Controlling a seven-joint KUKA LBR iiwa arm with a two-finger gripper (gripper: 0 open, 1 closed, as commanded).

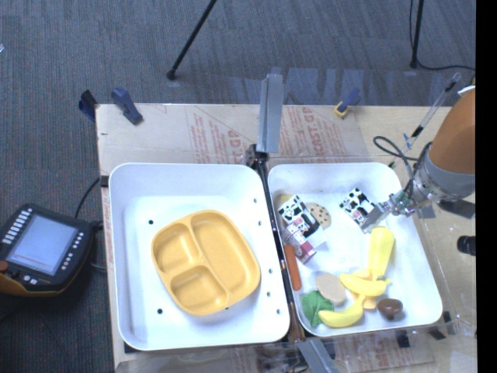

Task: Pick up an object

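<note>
My gripper (378,215) hangs low over the right bin (334,176), at its right side. It sits just right of a small black-and-white cow-patterned box (355,203) and just above an upright yellow piece (380,251). I cannot make out whether it touches either one. A larger cow-patterned carton (297,217) with a pink end lies near the bin's left wall, with a brown cookie (318,214) beside it.
The right bin's front holds yellow banana-like pieces (363,284), a beige disc (331,287), a green leaf (312,306), a brown lump (390,308) and an orange stick (293,266). The left bin (132,208) holds a yellow divided plate (204,261). A tablet (39,247) lies left of the bench.
</note>
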